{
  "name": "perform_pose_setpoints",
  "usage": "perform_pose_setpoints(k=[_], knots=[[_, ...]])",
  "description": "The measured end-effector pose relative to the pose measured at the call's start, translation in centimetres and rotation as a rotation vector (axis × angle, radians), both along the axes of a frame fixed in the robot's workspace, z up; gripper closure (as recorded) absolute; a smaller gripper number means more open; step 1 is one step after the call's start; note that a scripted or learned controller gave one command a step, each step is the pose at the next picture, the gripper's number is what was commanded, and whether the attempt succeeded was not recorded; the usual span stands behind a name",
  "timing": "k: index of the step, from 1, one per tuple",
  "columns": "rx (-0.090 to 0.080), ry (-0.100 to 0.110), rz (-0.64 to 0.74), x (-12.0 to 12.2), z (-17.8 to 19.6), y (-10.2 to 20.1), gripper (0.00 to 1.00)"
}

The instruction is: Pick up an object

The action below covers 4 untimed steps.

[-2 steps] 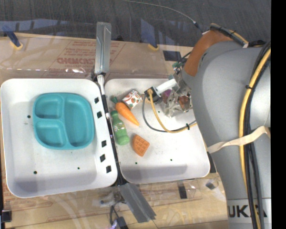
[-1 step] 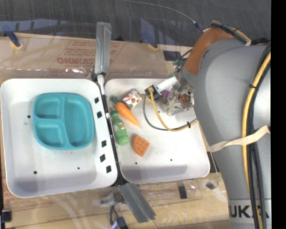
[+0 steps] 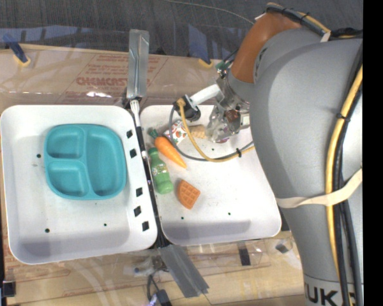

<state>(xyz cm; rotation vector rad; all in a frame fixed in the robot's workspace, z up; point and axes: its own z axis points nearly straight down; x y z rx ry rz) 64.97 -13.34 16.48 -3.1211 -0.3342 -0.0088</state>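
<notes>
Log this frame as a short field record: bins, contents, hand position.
left bin: holds a teal divided plate
right bin: holds a carrot, a green bottle, an orange waffle piece, and a small item too cluttered to identify
item layout: carrot and bottle near the right bin's left wall, waffle just right of the bottle
arm: reaches in from the right, above the right bin
hand: low over the right bin's far end, apart from carrot, bottle and waffle
</notes>
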Motion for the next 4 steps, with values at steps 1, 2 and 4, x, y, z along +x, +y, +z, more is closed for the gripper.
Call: perform_pose_setpoints(k=[1, 2, 4], knots=[[0.000, 0.011, 0.020, 0.1, -7.5, 0.3, 1.00], [-0.001, 0.010, -0.008, -1.0, -7.3, -4.7, 1.00], [0.002, 0.013, 0.001, -0.1, -6.4, -6.7, 1.00]])
